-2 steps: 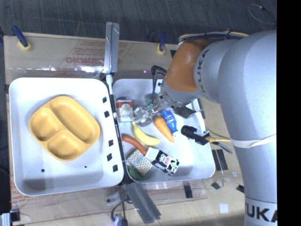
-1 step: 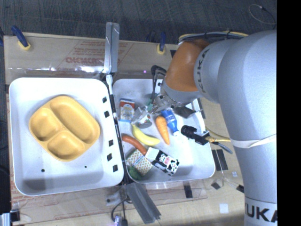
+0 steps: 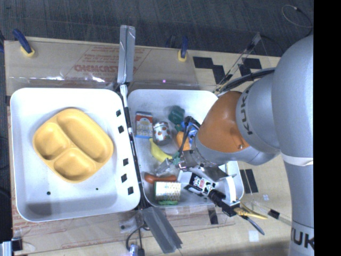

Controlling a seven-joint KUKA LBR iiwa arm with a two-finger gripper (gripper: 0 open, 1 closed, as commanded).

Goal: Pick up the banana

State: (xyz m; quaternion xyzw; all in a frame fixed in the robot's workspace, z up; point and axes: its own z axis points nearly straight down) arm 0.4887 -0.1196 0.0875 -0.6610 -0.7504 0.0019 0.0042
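The banana (image 3: 157, 152) is small and yellow and lies in the middle of the right bin (image 3: 160, 96), partly tucked among other items. My gripper (image 3: 171, 165) hangs low over the bin just to the right of and below the banana, close to its lower end. The grey arm with its orange band (image 3: 224, 126) reaches in from the right and hides the bin's right half. I see nothing lifted off the bin floor.
Around the banana lie a small red-labelled carton (image 3: 143, 125), a silvery round item (image 3: 161, 133), a green object (image 3: 176, 113), an orange piece (image 3: 181, 138), a red sausage-like item (image 3: 160, 178) and a green can (image 3: 167, 192). The left bin (image 3: 32, 196) holds a yellow divided plate (image 3: 73, 144).
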